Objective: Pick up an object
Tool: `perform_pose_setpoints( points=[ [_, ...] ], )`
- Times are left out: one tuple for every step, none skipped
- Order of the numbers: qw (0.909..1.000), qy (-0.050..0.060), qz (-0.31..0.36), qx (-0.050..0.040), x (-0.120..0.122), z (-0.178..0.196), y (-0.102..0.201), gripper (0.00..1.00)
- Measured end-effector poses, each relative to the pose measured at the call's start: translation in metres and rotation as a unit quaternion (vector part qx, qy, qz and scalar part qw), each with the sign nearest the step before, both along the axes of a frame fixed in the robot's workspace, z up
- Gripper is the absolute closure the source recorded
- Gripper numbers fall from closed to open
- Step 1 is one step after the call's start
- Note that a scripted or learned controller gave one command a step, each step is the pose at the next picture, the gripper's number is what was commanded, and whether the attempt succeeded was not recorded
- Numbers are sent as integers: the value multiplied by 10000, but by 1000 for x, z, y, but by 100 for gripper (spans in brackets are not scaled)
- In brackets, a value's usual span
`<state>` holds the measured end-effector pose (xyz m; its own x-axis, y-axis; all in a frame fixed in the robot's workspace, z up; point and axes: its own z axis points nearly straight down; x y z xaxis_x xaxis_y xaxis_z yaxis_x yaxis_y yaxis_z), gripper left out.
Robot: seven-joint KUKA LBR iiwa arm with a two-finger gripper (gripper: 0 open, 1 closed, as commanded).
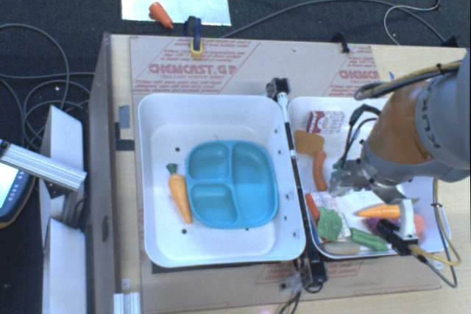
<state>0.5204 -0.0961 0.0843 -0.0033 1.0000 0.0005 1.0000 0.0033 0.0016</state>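
Nearby — orange, tapered carrot (179, 196), green-topped

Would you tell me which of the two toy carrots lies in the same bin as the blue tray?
The carrot in the left bin, lying beside the blue tray. The other carrot is in the right bin, by the arm.

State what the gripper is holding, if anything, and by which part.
It cannot be told. The gripper is down in the right bin among the toy foods, near the sausage, with no item visible in its grasp.
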Motion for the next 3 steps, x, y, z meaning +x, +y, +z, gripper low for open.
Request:
perform_pose_setpoints(
  points=[
    [10000,-1,-8,-6,0,0,-1,0],
    [10000,-5,3,-6,56,0,-7,0],
    [10000,-9,19,-5,57,11,-7,100]
  ],
)
